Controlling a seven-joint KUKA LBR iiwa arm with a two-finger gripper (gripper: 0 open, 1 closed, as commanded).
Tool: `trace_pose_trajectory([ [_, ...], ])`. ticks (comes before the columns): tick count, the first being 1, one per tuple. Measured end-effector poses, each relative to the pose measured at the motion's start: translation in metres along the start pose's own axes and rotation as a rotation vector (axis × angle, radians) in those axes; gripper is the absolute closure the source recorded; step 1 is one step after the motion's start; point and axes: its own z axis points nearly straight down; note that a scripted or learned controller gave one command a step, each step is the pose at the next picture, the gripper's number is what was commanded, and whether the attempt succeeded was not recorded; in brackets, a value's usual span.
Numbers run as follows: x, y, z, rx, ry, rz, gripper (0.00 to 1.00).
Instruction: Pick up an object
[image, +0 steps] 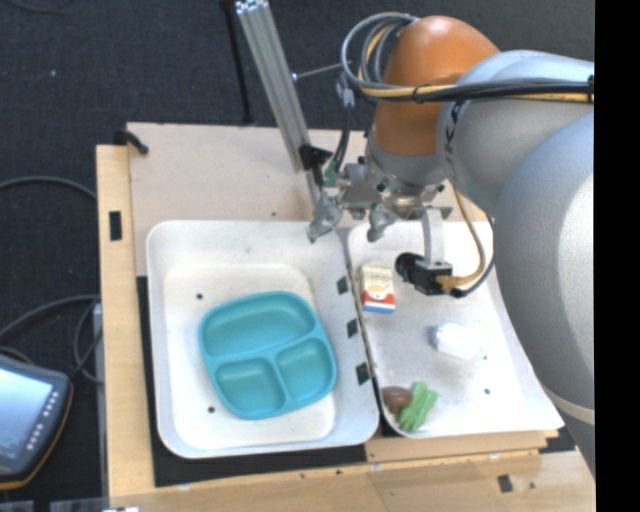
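Hovering above the small carton (377, 289), the end effector (347, 225) had fingers apart and empty; a straight descent centred on the carton seemed best.

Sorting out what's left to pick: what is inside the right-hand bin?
The right bin holds a small box, a white object, a green item beside a brown one. The arm covers its far right part.
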Motion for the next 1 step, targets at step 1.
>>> trace_pose_trajectory([
  [1,0.0035,-0.0433,0.0582,0.018,-0.003,0.009,0.00],
])
